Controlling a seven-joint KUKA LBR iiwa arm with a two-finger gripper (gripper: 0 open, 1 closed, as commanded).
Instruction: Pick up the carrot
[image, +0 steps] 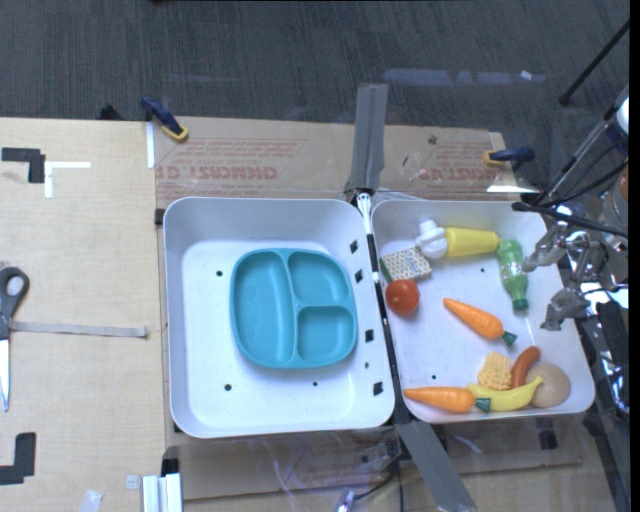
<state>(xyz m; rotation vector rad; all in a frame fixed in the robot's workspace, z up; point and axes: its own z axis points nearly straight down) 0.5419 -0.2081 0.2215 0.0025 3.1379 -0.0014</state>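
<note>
At the right edge of the frame, the metallic two-finger gripper (560, 285) is seen over the right rim of the right-hand shallow white plastic bin (455, 370). Its slim, shiny fingers (553, 318) are spread apart with nothing between them.

Toward the middle of that bin lies the tapered orange plastic carrot with a green stub (477, 319), set on a slant with its point toward the upper left and well apart from the gripper. A second orange carrot, longer and smooth (441, 398), lies flat along the bin's lower edge, its blunt end meeting a curved yellow plastic banana (512, 398). Just above the banana a ridged yellow corn piece (494, 371) and a glossy reddish sausage shape (525, 365) are found, and a rounded beige potato-like lump (550, 386) sits at the lower right corner.

In the upper part of the bin, a smooth yellow cylinder with a white cap (458, 241) lies on its side, a translucent green bottle (513, 273) lies to its right, a pale waffle-textured square (405, 264) rests near the left wall, and a round red tomato (402, 297) sits just below it.

The left-hand white bin (200, 390) holds a teal moulded plastic plate with three compartments (295, 308). Both bins rest on a light wooden surface (80, 400); scissors with grey handles (8, 320) lie at the far left.
</note>
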